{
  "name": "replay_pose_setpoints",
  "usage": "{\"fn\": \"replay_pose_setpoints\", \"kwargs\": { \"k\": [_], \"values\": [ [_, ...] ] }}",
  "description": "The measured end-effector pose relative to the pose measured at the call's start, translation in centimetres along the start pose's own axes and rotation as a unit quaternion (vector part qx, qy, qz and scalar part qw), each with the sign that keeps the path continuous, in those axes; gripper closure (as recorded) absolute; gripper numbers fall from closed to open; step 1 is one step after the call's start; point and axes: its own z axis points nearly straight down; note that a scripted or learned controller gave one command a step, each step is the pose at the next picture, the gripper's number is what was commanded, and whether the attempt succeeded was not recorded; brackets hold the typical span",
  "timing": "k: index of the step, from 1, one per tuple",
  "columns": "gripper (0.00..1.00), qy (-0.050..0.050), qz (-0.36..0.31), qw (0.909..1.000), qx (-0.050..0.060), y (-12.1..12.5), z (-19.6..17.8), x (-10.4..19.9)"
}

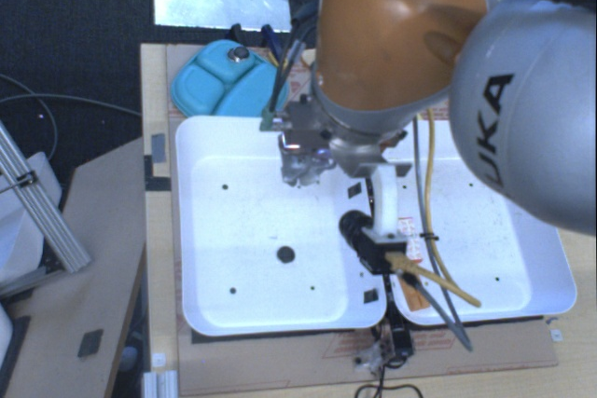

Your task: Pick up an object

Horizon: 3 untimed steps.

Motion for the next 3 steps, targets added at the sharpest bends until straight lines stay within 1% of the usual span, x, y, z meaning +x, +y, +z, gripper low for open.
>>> {"fn": "replay_pose_setpoints", "kwargs": {
  "k": [1, 3],
  "values": [
    [1.0, -0.001, 0.006, 1.0, 0.0, 0.0, -0.2, -5.1],
    [1.0, 0.0, -0.001, 1.0, -0.002, 0.1, -2.4, -4.8]
  ]
}}
